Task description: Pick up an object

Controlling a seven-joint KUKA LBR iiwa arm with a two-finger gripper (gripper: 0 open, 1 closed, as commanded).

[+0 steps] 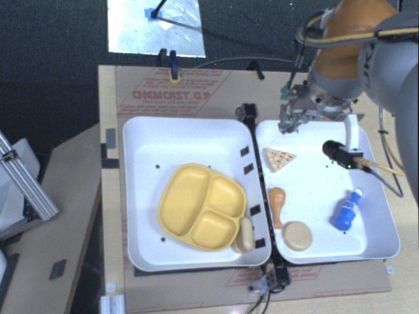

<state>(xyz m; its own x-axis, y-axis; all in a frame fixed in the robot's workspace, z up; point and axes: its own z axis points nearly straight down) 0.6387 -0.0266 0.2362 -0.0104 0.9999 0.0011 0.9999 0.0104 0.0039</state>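
Gripper [290, 123] hovers near the pizza slice [278, 157] — pincer state cannot be told. Centre over the slice; descend squarely — it probably lies flat.

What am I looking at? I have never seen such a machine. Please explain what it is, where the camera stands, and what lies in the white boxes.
This is a robot arm, grey with an orange band, reaching in from the right. One camera, fixed above the bench, looks down at a slant. The gripper hangs over the far part of the right bin, near a pizza-slice toy; I see nothing held in it. That bin also holds a blue bottle, a brown club-shaped toy and a round beige piece. The left bin holds a yellow divided tray with a beige roll against its near corner.
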